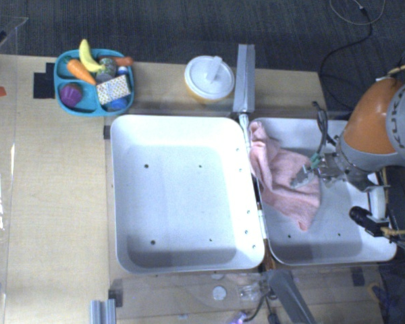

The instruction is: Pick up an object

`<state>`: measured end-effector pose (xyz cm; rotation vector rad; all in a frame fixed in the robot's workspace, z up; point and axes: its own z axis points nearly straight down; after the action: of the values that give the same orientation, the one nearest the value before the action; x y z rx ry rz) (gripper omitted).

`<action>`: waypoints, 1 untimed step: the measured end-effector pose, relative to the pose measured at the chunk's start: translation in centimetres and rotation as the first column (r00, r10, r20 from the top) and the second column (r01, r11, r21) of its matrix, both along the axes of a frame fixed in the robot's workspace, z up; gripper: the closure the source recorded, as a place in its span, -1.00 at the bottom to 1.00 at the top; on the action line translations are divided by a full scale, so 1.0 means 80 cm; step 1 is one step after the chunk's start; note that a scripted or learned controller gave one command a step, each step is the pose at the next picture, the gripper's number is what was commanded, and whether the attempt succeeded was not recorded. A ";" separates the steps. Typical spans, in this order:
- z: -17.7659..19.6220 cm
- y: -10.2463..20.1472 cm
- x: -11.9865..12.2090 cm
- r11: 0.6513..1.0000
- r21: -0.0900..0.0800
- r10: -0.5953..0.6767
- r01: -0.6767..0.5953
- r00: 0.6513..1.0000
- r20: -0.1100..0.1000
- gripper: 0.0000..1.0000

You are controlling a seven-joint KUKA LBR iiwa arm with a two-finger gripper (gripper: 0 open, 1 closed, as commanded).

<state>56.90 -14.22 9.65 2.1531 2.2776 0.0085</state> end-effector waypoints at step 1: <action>-0.010 0.023 0.066 1.000 0.000 0.024 -0.024 1.000 0.002 -1.00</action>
<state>62.15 -12.42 8.86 2.1249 2.3021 0.0104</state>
